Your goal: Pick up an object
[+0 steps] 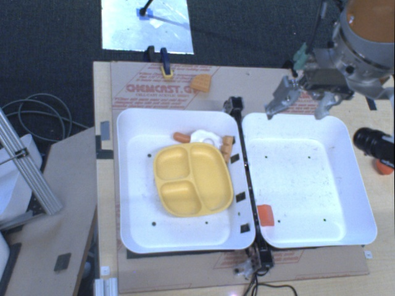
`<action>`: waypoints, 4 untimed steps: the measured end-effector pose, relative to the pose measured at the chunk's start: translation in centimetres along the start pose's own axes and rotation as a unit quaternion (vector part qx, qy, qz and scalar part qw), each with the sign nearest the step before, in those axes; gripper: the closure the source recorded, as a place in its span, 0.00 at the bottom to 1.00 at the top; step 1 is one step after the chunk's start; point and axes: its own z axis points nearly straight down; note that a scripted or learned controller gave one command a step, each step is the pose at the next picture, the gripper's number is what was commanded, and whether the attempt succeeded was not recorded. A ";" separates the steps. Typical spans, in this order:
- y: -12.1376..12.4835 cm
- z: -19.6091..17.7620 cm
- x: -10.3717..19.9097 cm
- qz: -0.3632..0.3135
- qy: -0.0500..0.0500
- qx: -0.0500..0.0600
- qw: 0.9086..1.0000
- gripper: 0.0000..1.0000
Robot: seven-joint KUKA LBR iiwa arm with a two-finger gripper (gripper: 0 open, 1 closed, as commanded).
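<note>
Two shallow white plastic bins sit side by side. In the left bin we see a glossy yellow three-compartment plate, with a small orange sausage-shaped piece, a white cup and a tan cork-like piece at its far edge. The speckled right bin holds a flat orange-red block — near corner. Above its far edge, the metal gripper hangs released, grasping nothing.

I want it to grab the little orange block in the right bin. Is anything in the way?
Nothing visible blocks it. The gripper hangs open above the right bin's far edge, and the orange block sits alone at the near left corner.
</note>
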 end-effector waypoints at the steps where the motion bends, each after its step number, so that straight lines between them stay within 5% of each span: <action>1: -0.1 -2.5 -3.9 0.007 -0.001 0.002 1.000 0.00; 2: -0.1 -3.5 -3.6 0.003 0.000 0.001 1.000 1.00; 3: -0.1 -3.5 -3.6 0.003 -0.001 0.001 1.000 0.00; 4: 0.0 -4.6 -3.6 0.001 0.000 -0.001 1.000 1.00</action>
